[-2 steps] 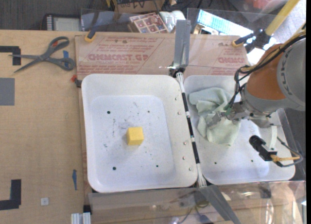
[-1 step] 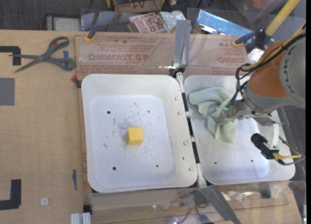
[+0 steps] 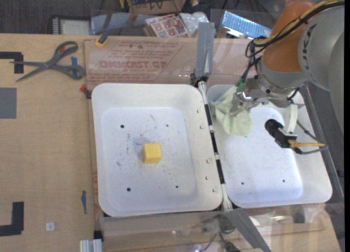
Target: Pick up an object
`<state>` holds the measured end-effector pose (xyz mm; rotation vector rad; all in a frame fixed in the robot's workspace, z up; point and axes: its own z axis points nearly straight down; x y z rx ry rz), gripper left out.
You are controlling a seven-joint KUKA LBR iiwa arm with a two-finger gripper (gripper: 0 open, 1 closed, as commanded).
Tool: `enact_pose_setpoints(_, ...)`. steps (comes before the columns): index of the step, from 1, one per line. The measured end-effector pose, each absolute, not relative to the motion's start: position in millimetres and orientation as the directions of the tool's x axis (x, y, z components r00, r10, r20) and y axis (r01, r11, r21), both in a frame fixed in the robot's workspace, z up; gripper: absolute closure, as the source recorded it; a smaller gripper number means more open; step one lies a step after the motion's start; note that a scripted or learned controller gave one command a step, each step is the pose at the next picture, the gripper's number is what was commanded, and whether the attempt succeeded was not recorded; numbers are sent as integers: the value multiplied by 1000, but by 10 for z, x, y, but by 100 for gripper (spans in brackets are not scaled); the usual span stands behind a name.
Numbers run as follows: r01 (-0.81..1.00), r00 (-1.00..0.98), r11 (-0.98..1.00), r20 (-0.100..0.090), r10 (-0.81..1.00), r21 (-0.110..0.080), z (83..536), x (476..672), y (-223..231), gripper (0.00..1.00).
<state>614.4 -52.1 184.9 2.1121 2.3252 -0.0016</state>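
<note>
Underneath everything, a pale wooden bench [image 3: 44, 163], bearing two shallow white bins side by side. From the right, a grey arm [image 3: 322, 43] with an orange band above the wrist, reaching over the far end of the right bin. On the left, the left bin [image 3: 106, 100], its floor flecked with small dark specks and a few dark dots. Beside it, rims touching, the right bin [image 3: 262, 180], its near half bare white. Behind the left bin, flat on the bench, a brown cardboard sheet [image 3: 142, 65] with faded red lettering. At the far end of the seam between the bins, a grey strip [image 3: 205, 48] standing up. In the far left corner of the right bin, a crumpled pale green cloth [image 3: 235, 121], lying against the bin's left wall. On the bench's far left, well apart from both bins, scissors [image 3: 54, 64] with blades closed and handles toward the cardboard. Directly above the cloth's top edge, the gripper [image 3: 240, 100], touching or nearly touching it; cannot tell whether open, closed, or gripping the cloth. Near the middle of the left bin, alone, a small yellow block [image 3: 152, 153], well apart from the gripper.
</note>
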Motion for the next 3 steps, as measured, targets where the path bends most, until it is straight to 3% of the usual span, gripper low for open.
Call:
enact_pose_setpoints(1, 1000, -8, 8, -2, 1000, 1, 1852, 6666, -115, 100)
enact_pose_setpoints(2, 1000, 22, -22, -2, 1000, 0, 1850, 5945, 185, 100)
enact_pose_setpoints(3, 997, -76, 76, -2, 997, 2, 1850, 6442, -355, 100)
